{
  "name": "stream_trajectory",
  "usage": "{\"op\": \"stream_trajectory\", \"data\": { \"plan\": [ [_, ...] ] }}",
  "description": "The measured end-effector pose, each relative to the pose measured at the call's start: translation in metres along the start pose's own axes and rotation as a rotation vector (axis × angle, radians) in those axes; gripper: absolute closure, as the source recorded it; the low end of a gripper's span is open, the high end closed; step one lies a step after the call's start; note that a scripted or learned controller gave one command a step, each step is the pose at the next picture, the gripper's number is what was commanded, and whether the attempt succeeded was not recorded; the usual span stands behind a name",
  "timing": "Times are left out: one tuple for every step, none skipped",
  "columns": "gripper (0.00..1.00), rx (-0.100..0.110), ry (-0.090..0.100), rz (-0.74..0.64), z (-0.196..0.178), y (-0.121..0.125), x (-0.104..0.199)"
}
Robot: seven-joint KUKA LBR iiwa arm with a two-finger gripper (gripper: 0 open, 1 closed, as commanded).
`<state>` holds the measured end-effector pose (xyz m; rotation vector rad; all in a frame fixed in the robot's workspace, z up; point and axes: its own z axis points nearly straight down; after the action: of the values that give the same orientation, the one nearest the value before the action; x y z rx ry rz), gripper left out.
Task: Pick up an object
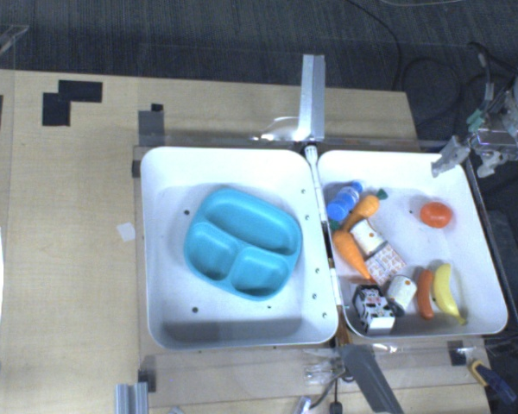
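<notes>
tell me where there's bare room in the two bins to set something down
In the right bin, bare floor lies along the far wall and around the orange-red ball, toward the right wall. Its left side and near end are crowded: carrots, blue bottle, boxes, banana. In the left bin, only margins around the blue divided plate stay bare.

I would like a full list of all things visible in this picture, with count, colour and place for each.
bins: 2, white, side by side on the bench
plate: 1, blue, three compartments, in the left bin
bottle: 1, blue, right bin, upper left
carrots: 2, orange, right bin, along its left side
tomato: 1, orange-red, right bin, upper right
banana: 1, yellow, right bin, lower right
sausage: 1, red-orange, touching the banana's left side
small packs: several, white and patterned, right bin, lower middle
bench: 1, tan
gripper: 1, grey, above the right bin's upper right corner
</notes>
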<state>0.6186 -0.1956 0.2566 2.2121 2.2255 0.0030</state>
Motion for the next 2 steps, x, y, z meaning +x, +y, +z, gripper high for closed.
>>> {"op": "stream_trajectory", "data": {
  "plan": [
    [0.00, -0.001, 0.000, 0.033, 0.164, -0.019, -0.002],
    [0.00, -0.001, 0.001, 0.134, 0.104, -0.037, 0.050]
  ]
}}
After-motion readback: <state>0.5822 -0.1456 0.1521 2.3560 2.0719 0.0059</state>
